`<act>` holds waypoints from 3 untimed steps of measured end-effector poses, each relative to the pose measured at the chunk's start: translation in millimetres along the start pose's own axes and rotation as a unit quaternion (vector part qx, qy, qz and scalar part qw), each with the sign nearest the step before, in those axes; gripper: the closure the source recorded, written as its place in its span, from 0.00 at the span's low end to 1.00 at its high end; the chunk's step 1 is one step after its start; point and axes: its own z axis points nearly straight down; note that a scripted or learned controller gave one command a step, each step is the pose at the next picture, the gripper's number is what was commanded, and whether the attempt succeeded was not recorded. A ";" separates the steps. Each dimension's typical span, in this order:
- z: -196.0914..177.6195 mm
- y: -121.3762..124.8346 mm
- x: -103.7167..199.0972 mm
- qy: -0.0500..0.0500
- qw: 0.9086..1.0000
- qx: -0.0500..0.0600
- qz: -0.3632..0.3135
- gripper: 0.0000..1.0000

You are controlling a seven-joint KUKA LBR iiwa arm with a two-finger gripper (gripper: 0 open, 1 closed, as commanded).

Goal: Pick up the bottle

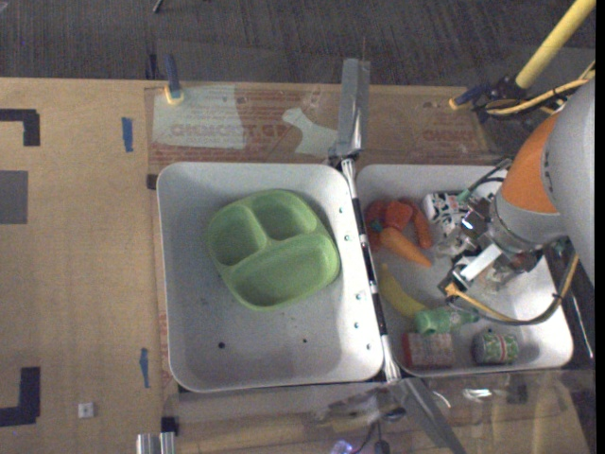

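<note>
Toward the front edge of the right bin (553, 337), about midway along it, the small green bottle (437, 322) lies on its side. It looks like light, stiff plastic, smooth and round, so it would probably roll or slip under a glancing touch; a hold across the middle of its body seems the surest. A reddish packet (430, 350) lies just in front of it, seemingly touching, and a yellow banana (402, 296) sits close on the side toward the left bin (265, 343), so room around it is tight. A green can (496, 348) rests near the front right corner, and a carrot (405, 247) lies further back. The gripper (468, 246) hangs above the bin's middle, behind the bottle; whether it is released or clenched I cannot tell. A green divided plate (274, 249) fills the left bin's centre.
</note>
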 end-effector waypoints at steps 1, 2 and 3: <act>-1.4 -68.5 1.7 0.000 0.995 0.001 0.102 0.00; -98.4 -86.6 15.2 0.000 0.993 0.000 0.122 0.00; -177.6 5.9 -49.0 0.000 0.982 0.000 0.191 0.00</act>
